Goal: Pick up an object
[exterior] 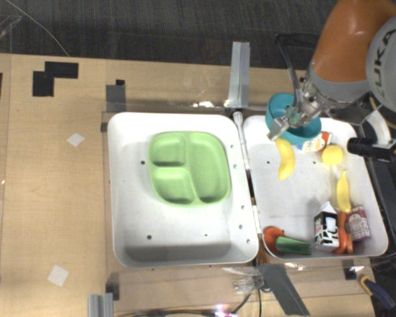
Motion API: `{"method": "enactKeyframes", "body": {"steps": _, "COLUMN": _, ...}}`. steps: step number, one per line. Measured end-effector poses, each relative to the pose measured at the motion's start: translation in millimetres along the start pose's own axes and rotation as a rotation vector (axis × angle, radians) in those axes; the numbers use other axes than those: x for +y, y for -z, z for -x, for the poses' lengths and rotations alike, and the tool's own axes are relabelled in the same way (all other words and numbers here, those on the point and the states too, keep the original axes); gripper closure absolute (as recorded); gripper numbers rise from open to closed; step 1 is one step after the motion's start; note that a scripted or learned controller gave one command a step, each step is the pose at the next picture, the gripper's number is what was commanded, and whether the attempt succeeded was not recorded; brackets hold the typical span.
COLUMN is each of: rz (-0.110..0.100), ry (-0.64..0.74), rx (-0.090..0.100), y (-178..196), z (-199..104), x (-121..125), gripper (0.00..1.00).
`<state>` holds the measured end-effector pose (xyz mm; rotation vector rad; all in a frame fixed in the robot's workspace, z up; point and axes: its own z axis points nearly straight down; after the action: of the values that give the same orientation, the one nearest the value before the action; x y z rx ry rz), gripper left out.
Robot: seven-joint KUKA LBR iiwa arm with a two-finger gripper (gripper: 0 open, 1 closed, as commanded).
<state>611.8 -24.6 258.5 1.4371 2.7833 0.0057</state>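
My gripper [289, 121] hangs over the far left corner of the right bin [376, 243], right at the blue cup [285, 107] and partly covering it. Just below the gripper lies a yellow banana [286, 158]. A small yellow fruit [332, 154] and a red-and-white packet [319, 141] sit to the right of the cup. Further forward lie a second yellow piece [342, 193], a black-and-white carton [326, 228], a red can [358, 224], an orange carrot [344, 233] and a green vegetable with a red end [289, 244].
The left bin [129, 230] holds a green divided plate [188, 167]. A metal post [239, 74] rises behind the wall between the bins. The arm's orange-banded body [356, 38] looms over the right bin's far right corner.
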Motion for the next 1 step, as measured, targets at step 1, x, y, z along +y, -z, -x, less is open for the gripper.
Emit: {"method": "enactKeyframes", "body": {"steps": 1, "rz": 0.003, "ry": 0.010, "rx": -0.003, "y": 10.7, "z": -0.4, "x": 1.9, "gripper": 1.00}}
